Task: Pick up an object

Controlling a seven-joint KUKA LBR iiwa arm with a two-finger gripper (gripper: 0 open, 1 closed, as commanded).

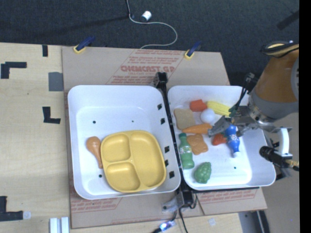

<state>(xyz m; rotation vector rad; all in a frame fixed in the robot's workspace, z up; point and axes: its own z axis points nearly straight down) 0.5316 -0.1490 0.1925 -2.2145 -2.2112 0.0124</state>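
Gripper low in the right bin among toy food

Gripper [219, 128] sits down in the right bin [243, 178], reached in from the right, its dark fingers pointing left toward the cluster of toys; whether they are spread or pressed together cannot be told, and nothing can be seen pinched between them. Just beside the fingertips lie an orange carrot [197, 128], a white ball [208, 115] and a small red piece [219, 140]. A blue toy [233, 139] lies right under the wrist. A yellow corn cob [218, 107] and a red block [197, 105] rest near the bin's far wall, with a tan bread slice [183, 118] to their left. Nearer the camera are an orange slab [197, 143], a green bottle [185, 151] along the bin's left wall, and a green bumpy vegetable [202, 172]. The left bin [97, 106] holds a yellow divided plate [132, 160] with an orange spoon [94, 147] touching its left edge.
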